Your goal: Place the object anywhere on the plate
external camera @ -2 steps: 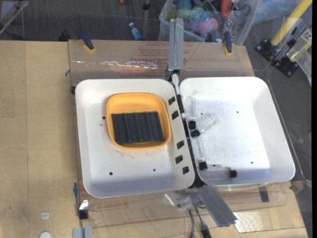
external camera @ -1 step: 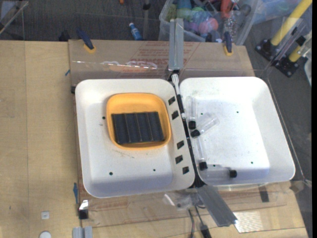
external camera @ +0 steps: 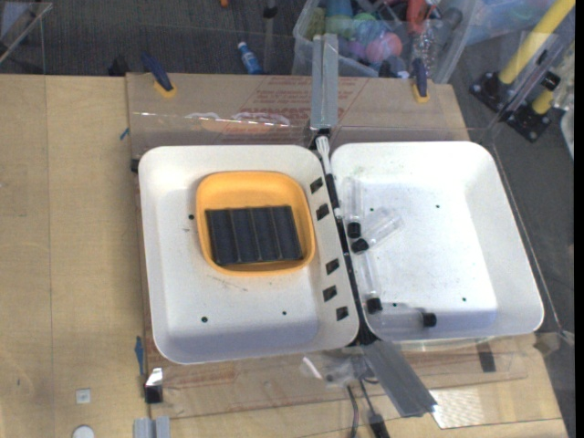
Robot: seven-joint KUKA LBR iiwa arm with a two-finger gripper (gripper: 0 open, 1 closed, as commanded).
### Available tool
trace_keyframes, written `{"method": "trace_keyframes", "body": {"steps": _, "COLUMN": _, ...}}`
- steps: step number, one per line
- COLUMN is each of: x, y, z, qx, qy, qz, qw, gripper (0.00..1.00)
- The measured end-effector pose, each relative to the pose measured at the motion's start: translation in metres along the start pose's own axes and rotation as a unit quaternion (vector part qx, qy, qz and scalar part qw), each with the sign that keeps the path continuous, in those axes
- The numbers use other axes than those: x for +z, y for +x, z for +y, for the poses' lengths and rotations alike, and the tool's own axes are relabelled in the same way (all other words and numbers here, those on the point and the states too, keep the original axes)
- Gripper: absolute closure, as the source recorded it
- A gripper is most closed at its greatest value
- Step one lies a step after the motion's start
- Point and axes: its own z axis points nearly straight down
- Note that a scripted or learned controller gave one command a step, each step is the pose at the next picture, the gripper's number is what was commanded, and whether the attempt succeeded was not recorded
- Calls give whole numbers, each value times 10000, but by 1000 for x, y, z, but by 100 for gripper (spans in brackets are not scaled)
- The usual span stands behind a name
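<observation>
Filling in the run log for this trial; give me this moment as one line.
object: dark ribbed block lying on plate | plate: orange, in left bin | right bin: small clear and black bits

Orange plate, dark ribbed black object, white bins, tan bench

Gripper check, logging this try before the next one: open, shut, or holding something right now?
Gripper: not in view, so its state cannot be told. The dark ridged object lies on the orange plate in the left bin.
</observation>
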Motion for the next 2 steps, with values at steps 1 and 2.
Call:
{"method": "trace_keyframes", "body": {"steps": 1, "x": 0, "y": 4, "z": -1, "qx": -1551, "qy": -8, "qz": 18, "qw": 9879, "gripper": 100}}
{"method": "trace_keyframes", "body": {"steps": 2, "x": 0, "y": -9, "z": 3, "qx": -3130, "qy": -10, "qz": -6, "qw": 9498, "gripper": 100}}
